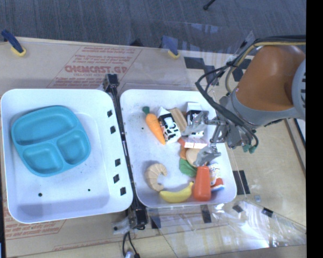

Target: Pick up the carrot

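The carrot (154, 127) lies in the right bin (133, 160), in its upper left part, with the green end toward the far wall, just beside a black-and-white carton (169, 126). A croissant (155, 175) and a banana (176, 194) lie nearer the front. The gripper (203, 137) hangs over the bin's right side, its fingers spread apart and holding nothing. The left bin (21, 206) holds a blue tray (49, 139).
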`<state>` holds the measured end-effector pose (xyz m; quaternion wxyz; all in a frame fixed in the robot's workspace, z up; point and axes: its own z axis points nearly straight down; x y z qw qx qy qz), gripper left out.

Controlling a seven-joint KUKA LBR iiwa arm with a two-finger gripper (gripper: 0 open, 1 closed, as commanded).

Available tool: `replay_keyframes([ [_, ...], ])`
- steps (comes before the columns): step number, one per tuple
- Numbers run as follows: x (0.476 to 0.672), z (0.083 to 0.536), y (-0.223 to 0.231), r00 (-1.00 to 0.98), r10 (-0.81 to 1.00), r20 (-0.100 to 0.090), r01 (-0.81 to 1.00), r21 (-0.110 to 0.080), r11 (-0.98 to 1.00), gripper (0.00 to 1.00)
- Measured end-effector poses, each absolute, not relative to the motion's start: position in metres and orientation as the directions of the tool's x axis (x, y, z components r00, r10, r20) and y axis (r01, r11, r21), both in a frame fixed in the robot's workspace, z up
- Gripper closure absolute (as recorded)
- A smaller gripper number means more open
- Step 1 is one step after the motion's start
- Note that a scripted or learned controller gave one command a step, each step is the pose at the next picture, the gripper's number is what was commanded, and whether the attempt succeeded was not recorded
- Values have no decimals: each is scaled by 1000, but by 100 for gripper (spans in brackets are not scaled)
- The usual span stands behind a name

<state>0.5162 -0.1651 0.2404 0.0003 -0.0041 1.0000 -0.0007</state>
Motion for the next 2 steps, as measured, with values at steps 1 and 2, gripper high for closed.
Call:
replay_keyframes([
  [1,587,92,-132,-1000,-5,2,-5,3,1000,0],
  [2,590,106,-132,-1000,-13,-5,-13,-1,1000,100],
])
